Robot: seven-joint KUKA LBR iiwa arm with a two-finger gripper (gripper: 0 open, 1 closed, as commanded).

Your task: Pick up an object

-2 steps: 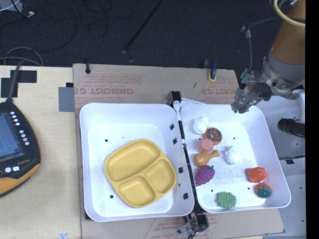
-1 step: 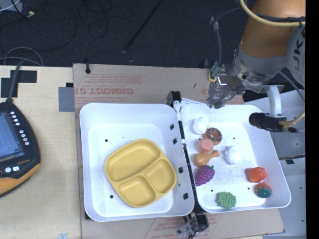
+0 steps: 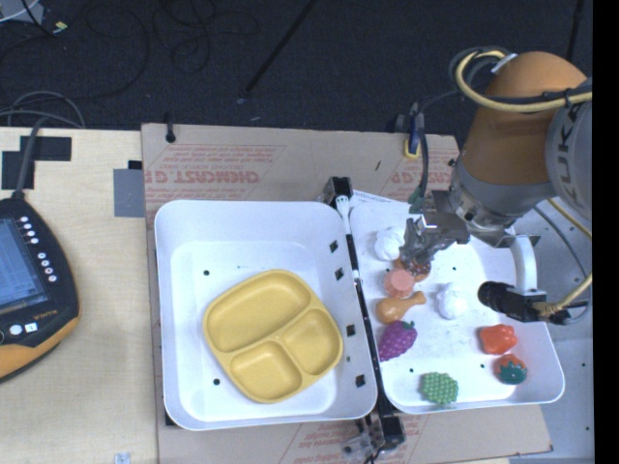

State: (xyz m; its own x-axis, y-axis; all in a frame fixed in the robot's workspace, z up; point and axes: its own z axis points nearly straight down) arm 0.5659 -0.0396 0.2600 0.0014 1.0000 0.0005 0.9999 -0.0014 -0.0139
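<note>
Hovering: pincer, grip state impossible to tell, directly above pink round toy near the right bin's left wall; advised: descend straight, centred, avoiding the orange drumstick just beside.

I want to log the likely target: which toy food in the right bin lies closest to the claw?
The pink round toy, directly under the claw; the chicken leg and grapes lie further down.

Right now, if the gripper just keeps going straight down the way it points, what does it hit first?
Most likely the pink round toy: the gripper hangs just above it in the right bin, pointing down. Depth is unclear from this slant, so it could meet the orange drumstick toy beside it instead.
</note>
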